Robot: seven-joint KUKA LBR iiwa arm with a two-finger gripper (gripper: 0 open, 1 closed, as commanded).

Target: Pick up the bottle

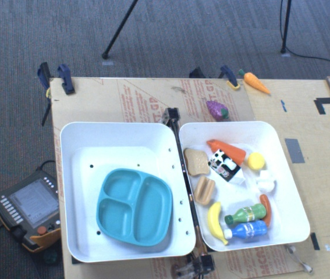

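Crosswise by the right bin's [229,123] front edge: green bottle [246,215], cap toward banana [214,221], blue bottle [247,231] just beside.

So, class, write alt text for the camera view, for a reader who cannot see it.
Two white bins sit side by side on a bench: the right bin holds toy food, including a green bottle and a blue bottle beside a banana. The left bin holds a blue divided plate.

The robot's dark grey, flat, boxy plastic control pad [29,211] has a pale grey screen [31,203] in the middle, small buttons along one side, and a bright orange bottom edge.
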